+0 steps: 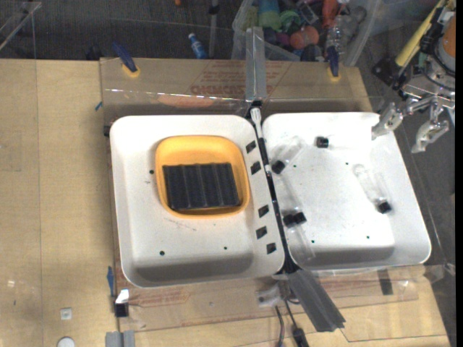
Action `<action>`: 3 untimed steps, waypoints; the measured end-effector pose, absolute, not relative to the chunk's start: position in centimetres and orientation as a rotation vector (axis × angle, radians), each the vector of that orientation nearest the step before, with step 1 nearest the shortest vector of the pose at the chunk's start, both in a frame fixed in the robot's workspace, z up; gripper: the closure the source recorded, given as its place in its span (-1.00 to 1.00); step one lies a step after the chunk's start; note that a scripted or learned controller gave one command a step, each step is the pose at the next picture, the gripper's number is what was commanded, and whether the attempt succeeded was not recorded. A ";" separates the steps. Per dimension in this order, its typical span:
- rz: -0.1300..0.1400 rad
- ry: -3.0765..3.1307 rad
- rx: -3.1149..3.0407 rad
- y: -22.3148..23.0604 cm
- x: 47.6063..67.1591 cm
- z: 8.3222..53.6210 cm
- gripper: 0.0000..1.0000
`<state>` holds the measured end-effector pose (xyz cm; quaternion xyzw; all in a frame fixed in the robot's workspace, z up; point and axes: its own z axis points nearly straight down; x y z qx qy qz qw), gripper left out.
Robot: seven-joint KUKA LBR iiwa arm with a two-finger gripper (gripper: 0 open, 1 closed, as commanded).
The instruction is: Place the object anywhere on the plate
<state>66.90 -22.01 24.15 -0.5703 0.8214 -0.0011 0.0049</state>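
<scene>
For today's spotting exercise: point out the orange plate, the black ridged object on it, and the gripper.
orange plate [168, 152]: camera view, bare upper-left rim.
black ridged object [201, 186]: camera view, centre of its top.
gripper [409, 125]: camera view, midway between its fingertips.

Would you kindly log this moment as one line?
plate: left bin, dark ridged block on it | hand: beside right bin

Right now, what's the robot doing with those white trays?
A robot arm is meant to put something onto the yellow plate, which sits in the left tray. A dark ribbed rack already lies on that plate. In the right tray there are clear little bottles with black caps. The gripper hangs off the far right corner of that tray, above the bench edge, not touching any bottle. Nothing is being carried at this moment.
</scene>
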 end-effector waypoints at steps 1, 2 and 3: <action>-0.005 2.575 -1.766 -22.3 66.9 25.4 1.00; -0.004 2.388 -2.028 -22.0 66.9 31.1 1.00; -0.004 2.142 -2.287 -22.0 66.9 33.5 1.00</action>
